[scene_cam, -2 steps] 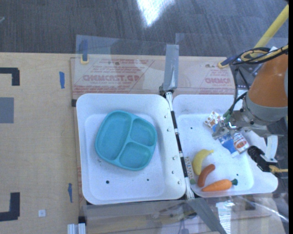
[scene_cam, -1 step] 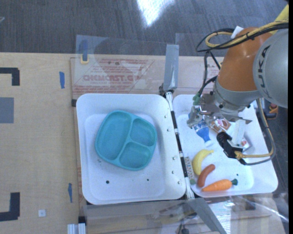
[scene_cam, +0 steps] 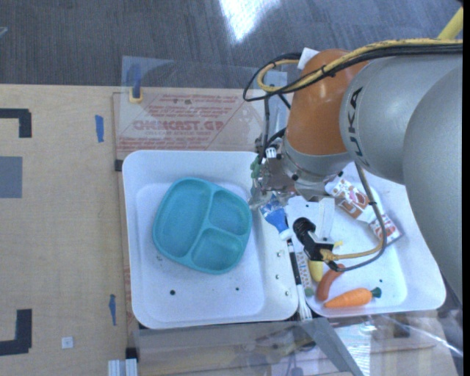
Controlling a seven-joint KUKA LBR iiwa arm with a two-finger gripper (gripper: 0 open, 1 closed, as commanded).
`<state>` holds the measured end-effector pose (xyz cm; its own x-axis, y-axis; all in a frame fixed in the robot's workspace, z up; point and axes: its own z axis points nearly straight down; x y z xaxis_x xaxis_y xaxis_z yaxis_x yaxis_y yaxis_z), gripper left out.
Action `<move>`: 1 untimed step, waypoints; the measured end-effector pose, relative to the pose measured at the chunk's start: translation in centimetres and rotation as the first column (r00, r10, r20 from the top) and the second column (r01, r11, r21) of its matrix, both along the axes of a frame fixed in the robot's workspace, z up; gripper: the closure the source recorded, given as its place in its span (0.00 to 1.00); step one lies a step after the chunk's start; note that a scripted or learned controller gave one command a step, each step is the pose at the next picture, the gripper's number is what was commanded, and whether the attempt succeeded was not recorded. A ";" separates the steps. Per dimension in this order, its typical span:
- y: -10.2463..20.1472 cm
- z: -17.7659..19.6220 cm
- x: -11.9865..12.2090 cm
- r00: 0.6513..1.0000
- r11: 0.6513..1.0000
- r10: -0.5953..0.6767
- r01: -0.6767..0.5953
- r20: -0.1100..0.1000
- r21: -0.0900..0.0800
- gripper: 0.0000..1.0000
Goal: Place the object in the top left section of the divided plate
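floor: dark grey carpet up top, with a bright glare patch
counter: light wood, black corner marks, bits of blue tape
extra: clear sheet with red lettering lying on the counter

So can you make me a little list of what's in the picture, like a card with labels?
plate: blue plate with three sections, lying in the left bin
plate contents: nothing in any section
toys: carrot, packet and a few other small things in the right bin
arm: grey arm with an orange band, reaching in from the right
gripper: gripper near the wall between the bins, by the plate's right edge
task status: nothing placed on the plate yet
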<state>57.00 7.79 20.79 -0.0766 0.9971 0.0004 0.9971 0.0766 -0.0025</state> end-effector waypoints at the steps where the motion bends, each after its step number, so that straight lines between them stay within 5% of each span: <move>1: 3.9 0.0 3.3 0.999 0.999 0.045 -0.045 0.004 -0.001 1.00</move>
<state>60.31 11.74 20.79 -0.1217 0.9926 -0.0011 0.9926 0.1217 0.0017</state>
